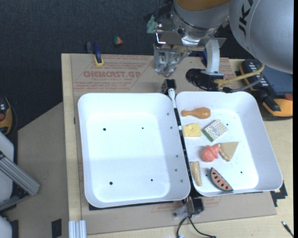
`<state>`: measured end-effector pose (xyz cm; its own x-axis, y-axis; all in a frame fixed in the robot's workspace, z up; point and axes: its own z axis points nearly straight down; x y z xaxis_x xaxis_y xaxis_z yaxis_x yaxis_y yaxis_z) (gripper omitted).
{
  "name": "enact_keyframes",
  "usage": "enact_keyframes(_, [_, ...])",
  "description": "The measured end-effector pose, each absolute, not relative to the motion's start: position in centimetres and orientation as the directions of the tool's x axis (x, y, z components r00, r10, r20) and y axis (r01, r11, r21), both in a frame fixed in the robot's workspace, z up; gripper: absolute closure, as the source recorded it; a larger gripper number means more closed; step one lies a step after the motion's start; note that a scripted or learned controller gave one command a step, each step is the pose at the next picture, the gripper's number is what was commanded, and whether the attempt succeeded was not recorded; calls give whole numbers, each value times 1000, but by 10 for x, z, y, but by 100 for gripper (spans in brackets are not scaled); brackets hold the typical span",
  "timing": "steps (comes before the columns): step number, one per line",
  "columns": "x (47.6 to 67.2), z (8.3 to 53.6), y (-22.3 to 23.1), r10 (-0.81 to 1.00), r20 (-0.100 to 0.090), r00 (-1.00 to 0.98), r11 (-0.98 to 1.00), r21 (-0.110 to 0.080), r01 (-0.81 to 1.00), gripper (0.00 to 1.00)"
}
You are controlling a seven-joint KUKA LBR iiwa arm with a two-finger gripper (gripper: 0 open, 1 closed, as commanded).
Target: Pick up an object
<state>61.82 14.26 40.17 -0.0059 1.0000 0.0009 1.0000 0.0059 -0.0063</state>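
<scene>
1. I read red print on the brown board (114, 74) behind the bins: "CHEMCAST GP", with the last letters running in under the gripper (165, 69); part of dark lettering shows on the grey arm (260, 28) at the top right, too cropped for me to read.
2. The arm comes in from the upper right, its orange band (200, 3) at the top edge, wrist pointing down; the gripper hangs above the board, just beyond the far rims of both bins, near the seam between them.
3. Whether the fingers are spread or pressed together I cannot tell; nothing sits visibly between them.
4. The objects lie in the right bin (260, 121), nearer me than the gripper and to its right: a drumstick (196, 112) closest to it; then a yellow cheese block (192, 130) and a patterned box (215, 129); further on a pink piece (210, 152) touching a tan wedge (228, 150); furthest, a pale stick (196, 173) and a watermelon slice (219, 180).
5. The left bin (88, 139) lies nearer me and to the gripper's left.
</scene>
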Motion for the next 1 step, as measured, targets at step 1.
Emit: enact_keyframes(1, [563, 377, 205, 1000, 1, -8, 8, -7, 1000, 100])
